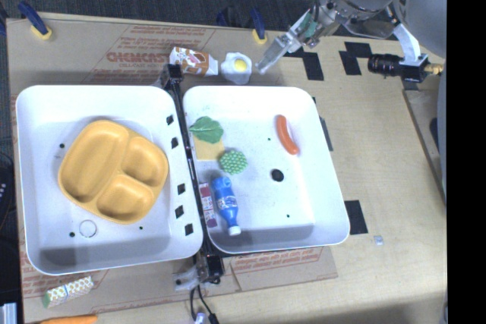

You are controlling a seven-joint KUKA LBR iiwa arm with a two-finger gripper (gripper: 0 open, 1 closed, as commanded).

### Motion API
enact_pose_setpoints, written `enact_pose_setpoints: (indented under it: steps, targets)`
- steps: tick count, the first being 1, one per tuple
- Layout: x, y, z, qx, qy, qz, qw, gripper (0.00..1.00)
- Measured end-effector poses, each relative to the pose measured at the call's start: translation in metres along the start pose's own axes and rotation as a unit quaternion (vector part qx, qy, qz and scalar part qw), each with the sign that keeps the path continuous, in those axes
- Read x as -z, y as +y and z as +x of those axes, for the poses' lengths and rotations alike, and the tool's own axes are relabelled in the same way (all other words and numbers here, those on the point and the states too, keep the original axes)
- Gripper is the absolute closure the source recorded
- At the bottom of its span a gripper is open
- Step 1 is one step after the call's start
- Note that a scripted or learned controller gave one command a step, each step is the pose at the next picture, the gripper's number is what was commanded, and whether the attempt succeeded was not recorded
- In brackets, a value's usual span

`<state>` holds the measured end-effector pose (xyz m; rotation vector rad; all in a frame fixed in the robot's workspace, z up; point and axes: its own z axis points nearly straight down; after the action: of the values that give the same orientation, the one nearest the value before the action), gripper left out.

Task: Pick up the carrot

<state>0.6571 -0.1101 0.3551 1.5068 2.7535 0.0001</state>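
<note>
Carrot [287, 134] lies flat in the right bin [323, 186], upper right area, near the right wall, long axis roughly top to bottom with a slight tilt. Nothing touching it. Small dark spot on the bin floor just below it. Left of it in the same bin: green leaf [206, 129], green knobbly ball [233, 161], blue bottle [225, 203] with white cap near the dividing wall. Left bin [38, 239] holds a yellow compartment tray [112, 170]. Gripper [271, 57] is outside the bins, above the right bin's top edge, beside a small white-and-yellow item [237, 66]. Fingers look close together with nothing between them, well apart from the carrot.
</note>
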Motion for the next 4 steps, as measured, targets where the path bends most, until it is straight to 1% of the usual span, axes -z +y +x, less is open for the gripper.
enact_pose_setpoints:
  steps: [1,2,3,4]
  targets:
    - [-0.143,0.016,0.028,0.026,0.002,0.003,0.9997,0.0]
    - [-0.227,-0.025,0.031,0.02,0.002,0.003,0.9998,0.0]
    - [-0.162,0.027,0.043,0.089,0.001,0.001,0.9961,0.0]
    - [-0.163,0.024,0.099,0.183,0.002,0.002,0.9831,0.0]
